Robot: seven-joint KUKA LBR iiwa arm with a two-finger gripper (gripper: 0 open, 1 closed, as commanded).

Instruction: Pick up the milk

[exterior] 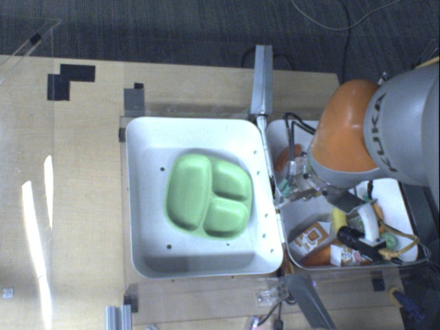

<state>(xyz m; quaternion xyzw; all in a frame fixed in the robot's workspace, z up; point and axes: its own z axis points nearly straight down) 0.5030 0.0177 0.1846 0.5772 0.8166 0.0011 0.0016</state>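
Observation:
A small brown and white carton [311, 237], which looks like the milk, lies in the near part of the right bin [294, 258]. My gripper [291, 185] hangs low over the left side of that bin, close to the wall shared with the left bin. It is a short way beyond the carton and apart from it. The grey arm and its orange band [347, 133] cover the bin's far and middle parts.
The left bin [148, 253] holds a green divided plate [210, 194]. Around the carton lie a yellow item [339, 218], a dark bottle [352, 239], a white labelled packet [346, 256] and an orange object [318, 257]. A red-orange item [284, 159] sits beyond the gripper.

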